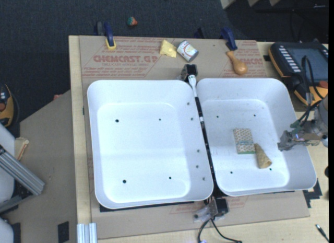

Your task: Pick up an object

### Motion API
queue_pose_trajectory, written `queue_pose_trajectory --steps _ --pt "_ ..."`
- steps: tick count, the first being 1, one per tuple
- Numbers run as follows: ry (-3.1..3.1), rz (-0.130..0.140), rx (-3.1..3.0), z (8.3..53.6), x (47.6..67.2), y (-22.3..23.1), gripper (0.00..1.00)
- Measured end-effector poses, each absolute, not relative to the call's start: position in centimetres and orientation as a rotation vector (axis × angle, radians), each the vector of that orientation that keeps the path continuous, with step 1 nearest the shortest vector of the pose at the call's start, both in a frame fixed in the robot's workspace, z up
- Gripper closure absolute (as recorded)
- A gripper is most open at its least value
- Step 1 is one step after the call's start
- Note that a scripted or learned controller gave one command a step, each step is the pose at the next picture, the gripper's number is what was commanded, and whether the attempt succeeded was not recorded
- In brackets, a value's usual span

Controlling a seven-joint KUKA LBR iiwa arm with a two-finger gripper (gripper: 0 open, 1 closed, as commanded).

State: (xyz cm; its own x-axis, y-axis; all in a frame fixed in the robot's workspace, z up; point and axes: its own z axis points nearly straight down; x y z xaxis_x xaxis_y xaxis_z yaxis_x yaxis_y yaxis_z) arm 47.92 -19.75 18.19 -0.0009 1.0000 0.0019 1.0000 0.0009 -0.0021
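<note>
Lying just left of the jaws, whose state I cannot tell, the tan cone [262, 157].

arm: enters from right, low | pincer [286, 141]: pointing left

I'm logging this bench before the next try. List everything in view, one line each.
Bins: two, white, side by side on the bench.
Patterned flat packet: one, grey-green, right bin.
Cone-shaped piece: one, tan, right bin, just right of the packet.
Yellow wedge: one, on the board behind the bins.
Small box: one, white and grey, beside the wedge.
Wooden piece: one, orange-brown, behind the right bin.
Blue clamps: two, board's far edge.
Gripper: one, grey, over the right bin's right rim.
</note>
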Motion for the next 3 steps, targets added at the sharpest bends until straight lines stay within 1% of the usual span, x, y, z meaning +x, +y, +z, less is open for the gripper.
queue_pose_trajectory --steps 2,3 --pt "-2.218 0.002 -2.221 15.4 47.8 -22.4 1.00" --pt "-2.219 0.002 -2.219 14.2 47.9 -22.3 1.00"
